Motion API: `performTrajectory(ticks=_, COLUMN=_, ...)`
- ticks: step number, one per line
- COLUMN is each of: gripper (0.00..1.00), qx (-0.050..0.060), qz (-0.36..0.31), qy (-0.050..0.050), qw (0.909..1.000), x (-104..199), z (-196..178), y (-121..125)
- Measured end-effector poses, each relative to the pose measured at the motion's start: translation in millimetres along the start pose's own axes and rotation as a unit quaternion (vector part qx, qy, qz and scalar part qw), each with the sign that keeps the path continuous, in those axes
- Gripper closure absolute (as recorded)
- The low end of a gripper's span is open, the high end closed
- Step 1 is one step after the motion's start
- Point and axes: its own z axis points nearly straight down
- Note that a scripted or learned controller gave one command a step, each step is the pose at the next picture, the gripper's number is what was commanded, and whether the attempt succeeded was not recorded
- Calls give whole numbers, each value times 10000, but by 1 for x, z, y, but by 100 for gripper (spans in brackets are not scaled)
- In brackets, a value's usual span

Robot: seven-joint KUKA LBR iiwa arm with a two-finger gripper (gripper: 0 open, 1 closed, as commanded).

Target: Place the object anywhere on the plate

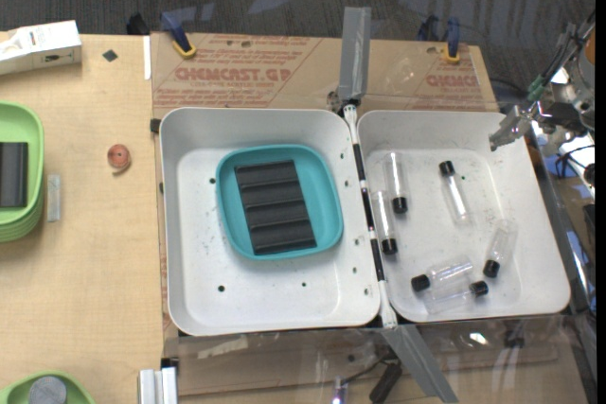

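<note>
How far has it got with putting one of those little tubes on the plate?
Nothing looks done yet: the teal plate in the left bin carries only its dark ribbed insert. The clear vials all lie in the right bin. The tool sits at that bin's upper right edge. Picking and placing remain.

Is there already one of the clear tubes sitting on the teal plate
No, the teal plate in the left bin carries just dark ridged strips, while the clear tubes lie in the right bin.

Plate (327, 203) top unobstructed; vials (453, 189) scattered, gaps btwn.
</note>
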Motion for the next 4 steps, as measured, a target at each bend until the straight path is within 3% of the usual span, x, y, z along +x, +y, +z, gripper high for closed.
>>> performTrajectory(ticks=1, gripper=0, qx=11, qz=-16, qy=2, qw=10000, x=-3, z=-133, y=-1)
performTrajectory(ticks=2, gripper=0, qx=3, qz=-789, qy=1, qw=9969, x=2, z=-209, y=36)
performTrajectory(ticks=3, gripper=0, qx=2, qz=-2161, qy=2, qw=9764, x=-6, z=-208, y=63)
performTrajectory(ticks=4, gripper=0, qx=0, qz=-3486, qy=5, qw=9373, x=-6, z=-208, y=64)
